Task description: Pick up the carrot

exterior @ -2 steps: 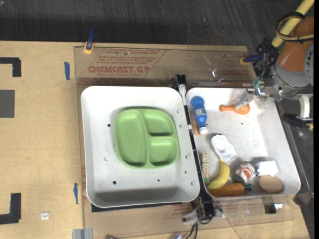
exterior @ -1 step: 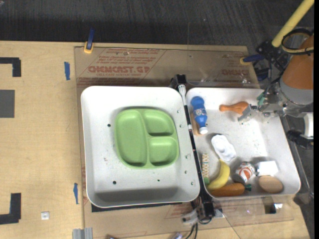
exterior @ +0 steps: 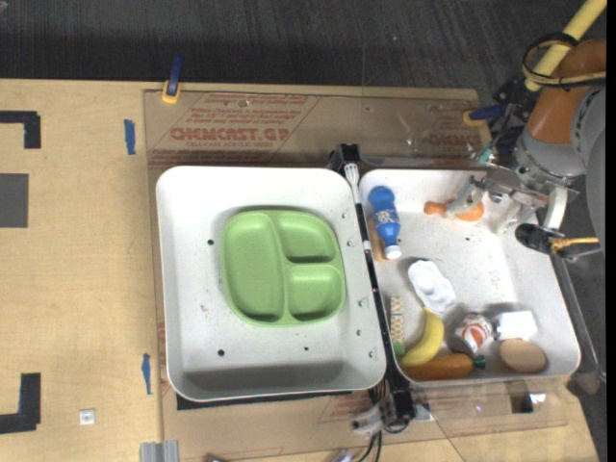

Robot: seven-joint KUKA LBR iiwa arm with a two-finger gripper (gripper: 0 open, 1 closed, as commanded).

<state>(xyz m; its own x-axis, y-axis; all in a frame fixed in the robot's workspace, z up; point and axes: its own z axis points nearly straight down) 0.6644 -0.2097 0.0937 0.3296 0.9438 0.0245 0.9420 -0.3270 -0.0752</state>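
I see a cardboard-covered worktop [exterior: 77, 258] before dark carpet, two white bins [exterior: 183, 287], one green divided plate [exterior: 284, 263]. One carrot [exterior: 454, 210] lies at the right bin's far side, touching the jaws [exterior: 478, 200]; whether they grip it I cannot tell.

Two bins sit side by side on the bench [exterior: 77, 258]. The left bin [exterior: 183, 287] holds a divided plate [exterior: 282, 264] at its centre. In the right bin [exterior: 539, 287], a bottle [exterior: 384, 219] lies at ten o'clock, the carrot [exterior: 456, 210] at twelve beneath the gripper [exterior: 478, 200], a crumpled cloth [exterior: 430, 285] centrally, and a banana [exterior: 424, 340], a sausage [exterior: 445, 365], a ball [exterior: 474, 334] and an egg-shaped thing [exterior: 523, 356] along six o'clock.
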